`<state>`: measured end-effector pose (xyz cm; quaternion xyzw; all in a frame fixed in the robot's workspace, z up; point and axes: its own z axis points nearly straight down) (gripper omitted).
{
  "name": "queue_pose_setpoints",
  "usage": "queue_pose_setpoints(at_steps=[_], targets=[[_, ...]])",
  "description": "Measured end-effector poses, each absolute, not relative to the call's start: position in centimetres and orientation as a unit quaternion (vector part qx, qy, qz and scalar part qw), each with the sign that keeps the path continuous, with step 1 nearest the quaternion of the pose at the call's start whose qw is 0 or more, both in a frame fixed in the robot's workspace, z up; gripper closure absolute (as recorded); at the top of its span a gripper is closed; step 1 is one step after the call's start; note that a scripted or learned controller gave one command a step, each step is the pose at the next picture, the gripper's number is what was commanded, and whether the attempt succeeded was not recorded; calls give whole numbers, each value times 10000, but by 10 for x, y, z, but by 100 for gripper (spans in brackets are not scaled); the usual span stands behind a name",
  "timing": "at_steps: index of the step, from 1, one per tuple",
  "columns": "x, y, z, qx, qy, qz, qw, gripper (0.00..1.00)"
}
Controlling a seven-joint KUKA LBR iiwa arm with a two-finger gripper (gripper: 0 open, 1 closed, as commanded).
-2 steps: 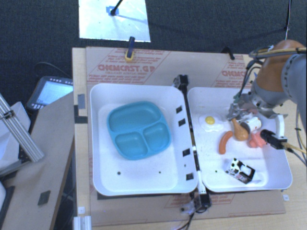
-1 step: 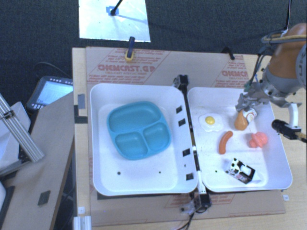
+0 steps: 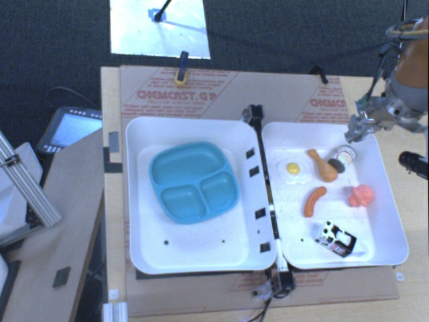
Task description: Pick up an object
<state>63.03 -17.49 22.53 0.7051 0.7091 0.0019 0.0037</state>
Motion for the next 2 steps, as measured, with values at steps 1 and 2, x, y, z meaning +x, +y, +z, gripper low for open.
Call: queue_pose_setpoints(at_steps=[1,2], targets=[[627,-170,288,7049,7093,20,34,100],[626,-116,278,7037,7105,10,1,100]])
